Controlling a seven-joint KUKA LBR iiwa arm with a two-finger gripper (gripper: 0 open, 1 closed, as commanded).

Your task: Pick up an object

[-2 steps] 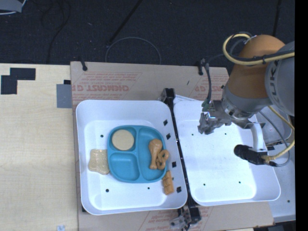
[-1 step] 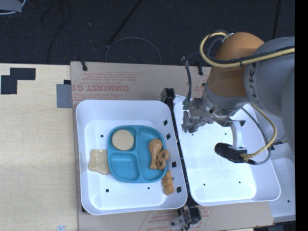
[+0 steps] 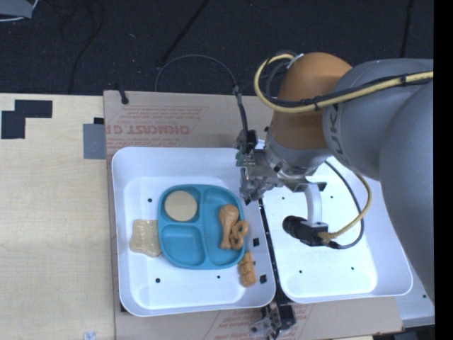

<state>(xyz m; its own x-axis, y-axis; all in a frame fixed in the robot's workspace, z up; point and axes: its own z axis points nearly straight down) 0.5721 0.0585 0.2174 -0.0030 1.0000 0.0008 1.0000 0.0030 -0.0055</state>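
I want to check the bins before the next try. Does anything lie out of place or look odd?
Two food pieces lie off the blue tray on the left bin floor: a pale piece touching its left edge, and a brown piece by its lower right corner.

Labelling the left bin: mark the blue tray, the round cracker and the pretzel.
blue tray [image 3: 185, 250]: camera view, bare lower-left compartment.
round cracker [image 3: 180, 205]: camera view, its centre.
pretzel [image 3: 231, 227]: camera view, its middle.

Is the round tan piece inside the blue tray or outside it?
Inside: the round tan piece lies in the blue tray's upper-left compartment.
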